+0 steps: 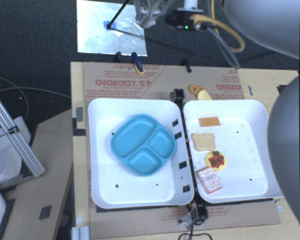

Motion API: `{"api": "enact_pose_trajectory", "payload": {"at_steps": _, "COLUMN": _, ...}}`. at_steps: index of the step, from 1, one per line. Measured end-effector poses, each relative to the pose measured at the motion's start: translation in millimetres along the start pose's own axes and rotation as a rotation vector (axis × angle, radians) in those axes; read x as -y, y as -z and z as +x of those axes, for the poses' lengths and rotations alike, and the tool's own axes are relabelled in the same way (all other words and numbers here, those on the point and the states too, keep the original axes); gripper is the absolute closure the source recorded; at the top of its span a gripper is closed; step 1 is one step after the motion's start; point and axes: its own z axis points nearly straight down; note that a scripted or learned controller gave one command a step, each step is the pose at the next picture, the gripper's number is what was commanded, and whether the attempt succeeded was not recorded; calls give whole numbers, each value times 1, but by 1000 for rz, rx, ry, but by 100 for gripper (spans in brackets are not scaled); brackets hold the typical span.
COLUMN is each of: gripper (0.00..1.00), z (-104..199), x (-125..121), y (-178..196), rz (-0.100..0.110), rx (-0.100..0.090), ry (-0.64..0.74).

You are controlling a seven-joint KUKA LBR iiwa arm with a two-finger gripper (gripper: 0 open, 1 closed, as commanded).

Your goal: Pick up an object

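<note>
Four small items lie in the white bin on the view's right (246, 154), strung in a loose column along its left side. They are a flat orange rectangle like a cracker or cheese slice (209, 122), a pale slice of toast (203, 141), a small round piece with red topping like a toy pizza (216, 161), and a red-and-white printed packet (209, 180). We take any of them as a fair target. The toast and the pizza piece sit just beside each other, as do the pizza piece and the packet, while the orange rectangle lies apart at the far end. The gripper (149, 14) hangs at the top of the view, beyond the far edge of both bins and over the dark floor. Every one of these items therefore lies toward the near side and toward the view's right from it. We judge the orange rectangle the nearest. Its long axis runs across the view, while the packet's runs more nearly along the column at a slight tilt. Whether the gripper is open or closed we cannot tell, as it is blurred and cut by the frame edge, and we see nothing held in it. All four items look thin and flat against the bin floor, so we expect a grasp to need a low, square approach. The other white bin (96, 140) holds a blue divided plate (143, 151).
</note>
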Motion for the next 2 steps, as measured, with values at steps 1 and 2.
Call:
{"api": "enact_pose_trajectory", "payload": {"at_steps": 1, "gripper": 100, "z": -24, "x": -1, "y": -9, "rz": 17, "rx": 6, "ry": -6}}
{"api": "enact_pose_trajectory", "payload": {"at_steps": 2, "gripper": 100, "z": -92, "x": -1, "y": -9, "rz": 16, "rx": 8, "ry": -11}}
